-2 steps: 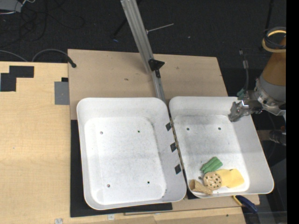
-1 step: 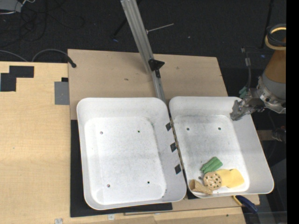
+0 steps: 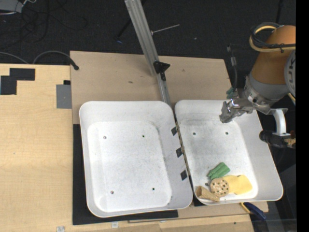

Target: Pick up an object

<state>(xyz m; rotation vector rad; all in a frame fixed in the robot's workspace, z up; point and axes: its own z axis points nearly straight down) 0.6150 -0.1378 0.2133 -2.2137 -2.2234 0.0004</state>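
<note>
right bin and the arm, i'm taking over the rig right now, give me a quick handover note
Gripper: over the far right part of the right bin, nothing visible between its fingers; open or shut can't be told.
Things: a green piece, a yellow piece, a round tan disc with holes and a tan scrap, clustered in the right bin's near corner.
Left bin: no pieces visible in it.
Done: nothing picked up yet.
Left: move to the cluster, grasp one piece and lift it.
</note>
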